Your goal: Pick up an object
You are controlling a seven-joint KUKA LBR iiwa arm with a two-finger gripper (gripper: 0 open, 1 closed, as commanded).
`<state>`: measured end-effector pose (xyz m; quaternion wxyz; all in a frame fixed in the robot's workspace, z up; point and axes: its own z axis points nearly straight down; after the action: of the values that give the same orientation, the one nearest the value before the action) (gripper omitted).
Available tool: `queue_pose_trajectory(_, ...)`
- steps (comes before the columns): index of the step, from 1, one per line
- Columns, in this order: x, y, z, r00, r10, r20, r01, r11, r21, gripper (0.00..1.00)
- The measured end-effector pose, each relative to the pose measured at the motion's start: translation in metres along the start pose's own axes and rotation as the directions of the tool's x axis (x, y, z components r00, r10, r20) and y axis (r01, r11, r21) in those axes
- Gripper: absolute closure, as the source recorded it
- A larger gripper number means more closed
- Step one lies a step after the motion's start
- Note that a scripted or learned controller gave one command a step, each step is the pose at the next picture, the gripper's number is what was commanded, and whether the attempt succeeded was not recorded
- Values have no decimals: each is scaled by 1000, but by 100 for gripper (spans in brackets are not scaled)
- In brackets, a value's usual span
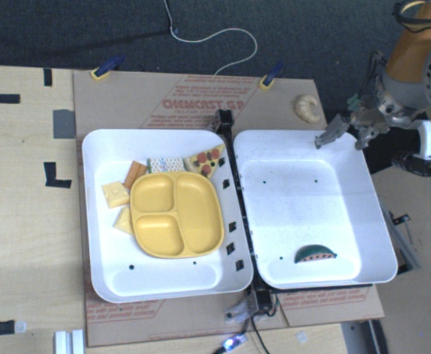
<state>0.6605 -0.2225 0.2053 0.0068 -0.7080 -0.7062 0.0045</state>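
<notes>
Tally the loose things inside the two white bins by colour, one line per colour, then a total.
Yellow: 1, the yellow three-compartment plastic plate in the left bin.
Pale cream: 2, flat cheese-like wedges at the plate's left edge.
Brown: 1, small stick-shaped piece.
Multicoloured: 2, pizza-slice toy and dotted strip.
Green and red: 1, watermelon-slice toy in the right bin.
Total: 7

robot lab: clamped cardboard [200, 102], bins [97, 198]

Two white bins [301, 150], one yellow divided plate [177, 214], one watermelon slice [315, 254], two blue clamps [107, 67].
</notes>
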Motion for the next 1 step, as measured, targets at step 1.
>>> queue_pose_trajectory(1,1,3,-10,1000,-4,4,4,1000,-15,0)
